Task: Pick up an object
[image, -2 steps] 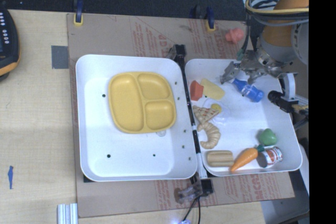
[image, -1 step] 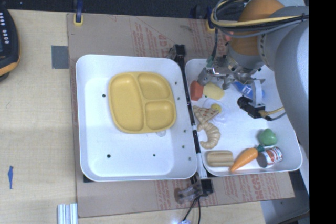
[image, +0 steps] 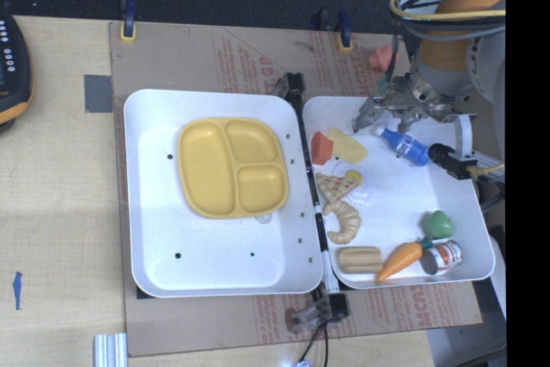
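Two shallow white bins are seen side by side on a brown cardboard sheet laid over the counter. The left bin carries a yellow divided plate. The right bin carries a scatter of small things: a red block and a pale yellow piece at its far left, a knobbly tan root shape, a curved pastry shape, a small bread-like roll at the near edge, a toy carrot, a green piece, a small can and a blue bottle. The grey arm is reached in from the right, and the gripper is held low over the far part of the right bin, just left of the blue bottle. Its metal fingers appear to be spread apart, with nothing seen between them. The step in hand is judged to be the approach before a grasp; nothing is lifted yet. The blue bottle is the nearest candidate, lying on the bin floor just beside the fingers on the right. For the next move, the fingers would need to be shifted right over the bottle, lowered around its narrow body and closed. Faint red printing is repeated across the cardboard, but it is too small to be read; the can's label is likewise illegible. A dark handheld controller with buttons is seen at the far left edge.
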`<state>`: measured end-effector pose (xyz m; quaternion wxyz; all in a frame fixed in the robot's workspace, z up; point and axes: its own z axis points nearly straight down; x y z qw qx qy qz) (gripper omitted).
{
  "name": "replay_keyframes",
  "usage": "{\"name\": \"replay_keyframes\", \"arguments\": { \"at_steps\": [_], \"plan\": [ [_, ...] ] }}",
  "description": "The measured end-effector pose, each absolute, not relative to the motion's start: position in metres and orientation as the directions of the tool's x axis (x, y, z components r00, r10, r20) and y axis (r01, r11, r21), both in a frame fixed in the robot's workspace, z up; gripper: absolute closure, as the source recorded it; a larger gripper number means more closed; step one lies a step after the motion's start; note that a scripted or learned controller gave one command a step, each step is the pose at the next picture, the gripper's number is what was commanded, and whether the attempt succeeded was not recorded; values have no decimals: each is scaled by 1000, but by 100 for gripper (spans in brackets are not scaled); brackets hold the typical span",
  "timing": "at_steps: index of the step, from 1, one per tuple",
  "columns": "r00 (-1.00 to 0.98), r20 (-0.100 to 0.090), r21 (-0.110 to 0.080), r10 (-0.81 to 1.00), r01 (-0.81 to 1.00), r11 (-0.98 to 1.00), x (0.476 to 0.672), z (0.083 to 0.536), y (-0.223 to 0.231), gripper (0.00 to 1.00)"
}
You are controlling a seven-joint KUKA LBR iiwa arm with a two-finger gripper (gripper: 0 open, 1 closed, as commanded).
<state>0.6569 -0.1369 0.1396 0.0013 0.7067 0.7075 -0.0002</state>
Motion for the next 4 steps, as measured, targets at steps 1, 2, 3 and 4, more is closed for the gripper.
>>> {"name": "replay_keyframes", "arguments": {
  "at_steps": [1, 2, 3, 4],
  "plan": [
    [0, -4, 2, 1000, 1000, 0, 655, 115, -188, 0],
    [-6, -3, 0, 1000, 1000, 6, 656, 126, -186, 100],
    [-8, -4, -1, 1000, 1000, 8, 655, 126, -186, 0],
    [-3, 2, -10, 1000, 1000, 3, 616, 90, -161, 0]
  ]
}}
